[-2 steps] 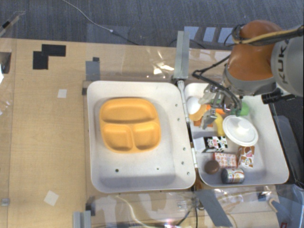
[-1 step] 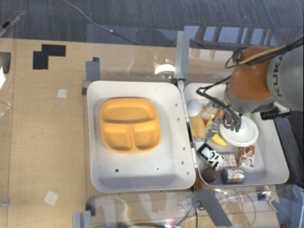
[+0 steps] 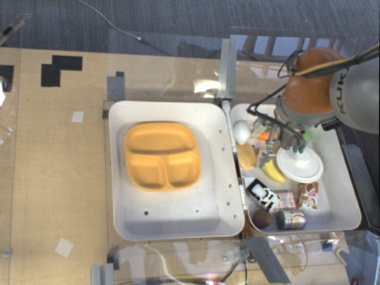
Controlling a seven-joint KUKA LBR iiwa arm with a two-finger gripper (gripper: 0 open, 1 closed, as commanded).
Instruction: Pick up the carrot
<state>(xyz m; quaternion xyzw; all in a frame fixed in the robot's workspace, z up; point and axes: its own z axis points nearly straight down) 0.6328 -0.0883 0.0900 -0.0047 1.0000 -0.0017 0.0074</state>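
Sits in the right bin, upper part, centre-right of the frame: a small orange patch, taken to be the carrot, just right of the egg. Lies mostly hidden under the gripper, which hangs low over the same spot. Appears to lie just left of and slightly above the gripper's tip in the frame, touching or nearly so; cannot say which. Long axis not readable from so small a visible piece, though probably running left to right. Open or closed at the tip: cannot tell, with dark wrist parts and cables in the way. Likely needs only a short shift toward the frame's left before any grasp, with the egg close enough to be knocked.

Counted:
- One arm, entering from the right.
- Two bins on the desk.
- One yellow divided tray in the left bin.
- In the right bin: one carrot, one egg, one banana, one white dish, one can, one brown ball, two small cartons.
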